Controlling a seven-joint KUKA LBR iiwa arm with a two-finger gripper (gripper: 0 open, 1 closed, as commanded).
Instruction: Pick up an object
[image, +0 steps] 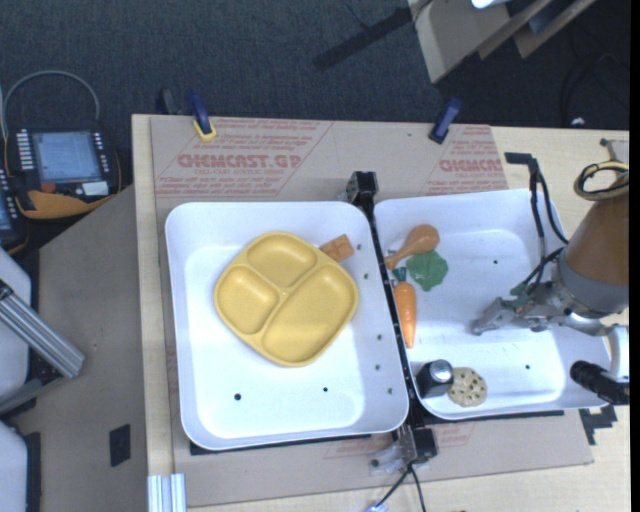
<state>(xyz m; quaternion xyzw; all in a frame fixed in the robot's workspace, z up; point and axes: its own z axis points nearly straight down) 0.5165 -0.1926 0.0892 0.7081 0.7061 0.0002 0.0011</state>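
The gripper (487, 322) is hovering over bare floor in the middle of the right bin (500, 225), its fingers pointing toward nine o'clock; whether they are spread or closed cannot be made out, and nothing is showing between them. The toy carrot (405, 313) is lying along that bin's left wall, at nine o'clock from the gripper and well apart from it. A green toy leaf (428, 270) and a tan drumstick (414, 244) are sitting at eleven o'clock. A cookie (466, 386) and a dark round cap (436, 376) are resting at seven o'clock. A yellow divided plate (286, 297) is occupying the left bin (200, 330).
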